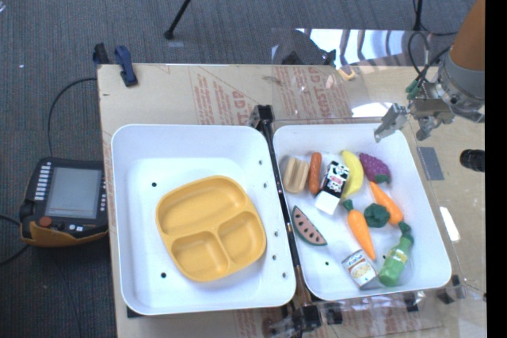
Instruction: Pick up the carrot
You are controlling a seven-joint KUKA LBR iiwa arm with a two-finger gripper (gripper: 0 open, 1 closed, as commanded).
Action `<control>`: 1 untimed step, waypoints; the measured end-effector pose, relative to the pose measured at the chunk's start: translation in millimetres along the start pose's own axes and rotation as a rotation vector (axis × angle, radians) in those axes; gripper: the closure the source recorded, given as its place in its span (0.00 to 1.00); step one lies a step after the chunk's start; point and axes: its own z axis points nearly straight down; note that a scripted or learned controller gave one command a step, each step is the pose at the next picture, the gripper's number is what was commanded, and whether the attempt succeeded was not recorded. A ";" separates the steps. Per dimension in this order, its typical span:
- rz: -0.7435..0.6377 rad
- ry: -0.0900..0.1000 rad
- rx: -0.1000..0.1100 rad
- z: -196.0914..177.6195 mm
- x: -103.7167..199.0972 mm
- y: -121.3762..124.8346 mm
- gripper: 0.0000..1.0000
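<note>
Right now the tool (405, 120) hangs above the far right corner of the right bin (424, 170), out past the toys, with the grey arm (467, 75) and its orange band coming in from the right. Its two fingers (390, 123) look spread apart, and nothing sits between them.

Down in that right bin there are two carrots. One carrot (360, 229) lies near the middle, leafy end toward the far side and tip toward the near side, just beside a dark green vegetable (379, 214). The second carrot (386, 200) lies slantwise to its right, just below the purple grapes (375, 167). Along the far side sit a bread roll (295, 173), a sausage (315, 172), a small milk carton (333, 184) and a banana (352, 172). A watermelon slice (308, 226) rests toward the left wall, and a can (360, 268) and a green bottle (395, 260) lie at the near right.

The left bin (139, 162) holds a yellow divided plate (210, 227). Off the counter (198, 95) to the left, a pendant controller (67, 198) lies on the floor.
</note>
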 end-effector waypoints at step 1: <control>-0.252 -0.007 -0.014 126.9 1.6 14.1 0.00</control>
